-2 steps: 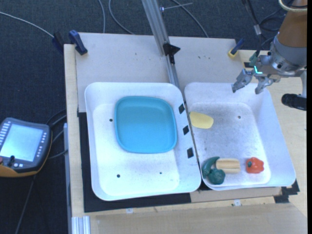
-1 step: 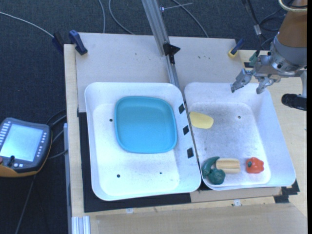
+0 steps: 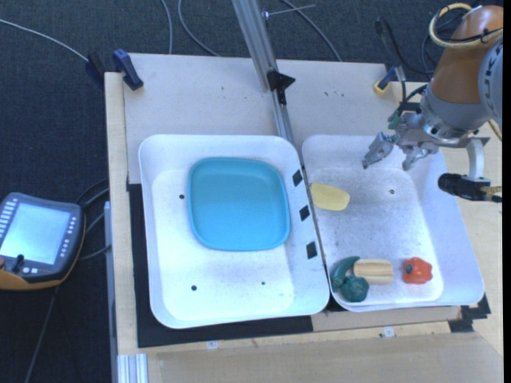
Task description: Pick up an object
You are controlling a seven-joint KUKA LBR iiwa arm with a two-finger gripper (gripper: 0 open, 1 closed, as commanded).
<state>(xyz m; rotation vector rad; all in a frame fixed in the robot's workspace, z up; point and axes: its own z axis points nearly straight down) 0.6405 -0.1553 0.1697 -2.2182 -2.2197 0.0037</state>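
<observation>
My gripper (image 3: 393, 156) hovers over the far part of the right bin (image 3: 447, 238), open, with nothing between its fingers. A yellow piece (image 3: 330, 196) lies at the bin's left side, below and left of the gripper. Along the near edge lie a green vegetable toy (image 3: 350, 279), a tan block (image 3: 374, 271) and a red pepper toy (image 3: 416, 270), all well apart from the gripper.
The left bin (image 3: 160, 238) holds a blue square plate (image 3: 238, 203). A metal pole (image 3: 257, 30) slants up between the bins. A teach pendant (image 3: 36, 238) lies off the bench at left. Cables run on the floor behind.
</observation>
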